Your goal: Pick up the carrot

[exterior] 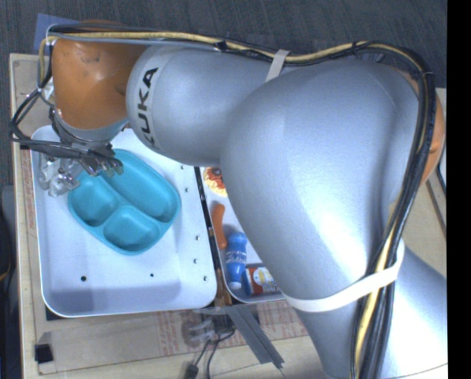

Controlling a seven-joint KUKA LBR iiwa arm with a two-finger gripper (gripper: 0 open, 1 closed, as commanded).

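We see the grey KUKA arm [314, 180] sweep in from three o'clock and cover most of the bench, its orange band [84, 81] hanging over the left white bin [101, 290]. The gripper [73, 168] sits at that bin's ten o'clock corner, just above the rim of a blue divided tray [128, 204]; we cannot tell how its fingers stand. A thin orange shape, which may be the carrot [217, 221], lies in the right bin [229, 290] along the divider, beside a blue bottle [235, 263], well apart from the gripper.
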